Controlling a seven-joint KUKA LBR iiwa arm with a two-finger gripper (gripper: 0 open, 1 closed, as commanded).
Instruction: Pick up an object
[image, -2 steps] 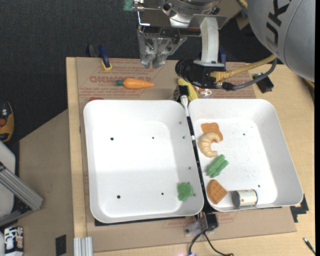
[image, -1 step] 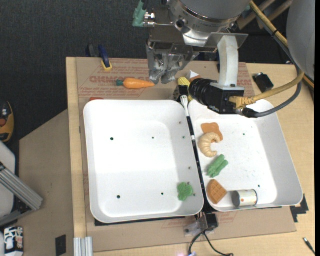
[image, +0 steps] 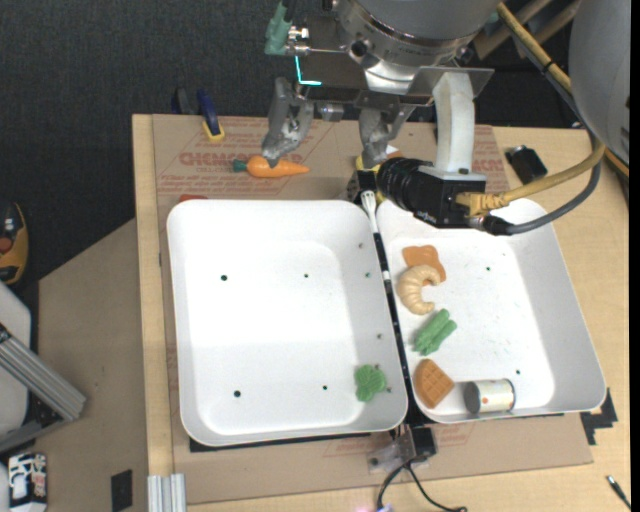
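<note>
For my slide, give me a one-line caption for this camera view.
Gripper raised behind two white bins, an orange carrot at one finger's tip; croissant and can wait.

Red printed lettering ran along the far edge of the cardboard sheet (image: 200, 150) under the bins, too blurred and covered to read.
</note>
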